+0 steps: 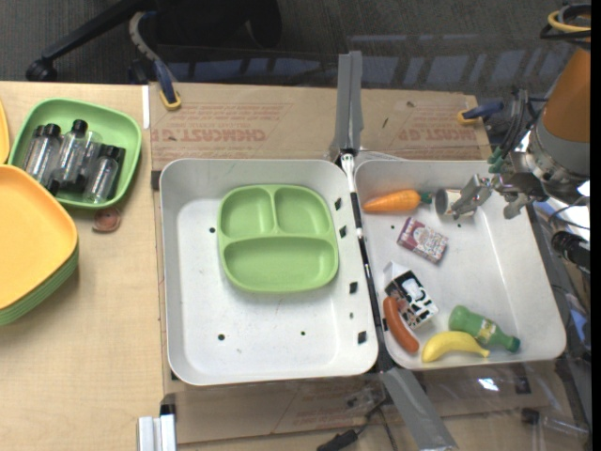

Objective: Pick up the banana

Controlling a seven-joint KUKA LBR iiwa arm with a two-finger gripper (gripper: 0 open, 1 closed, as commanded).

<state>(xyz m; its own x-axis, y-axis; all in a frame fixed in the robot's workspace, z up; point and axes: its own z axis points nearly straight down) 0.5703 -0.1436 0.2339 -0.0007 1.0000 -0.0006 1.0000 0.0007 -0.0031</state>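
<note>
Curving smooth and yellow, the banana (454, 346) lies far from the open, empty metal tool (464, 202).

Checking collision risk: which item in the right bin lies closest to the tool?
The carrot, lying along the far wall of the right bin, just left of the tool. The banana sits at the near wall, farthest away.

- The arm (570, 111) reaches in from the right edge, its orange band above the grey wrist.
- The claw (467, 200) points leftward and down.
- Its fingers (454, 207) stand slightly parted, with nothing between them.
</note>
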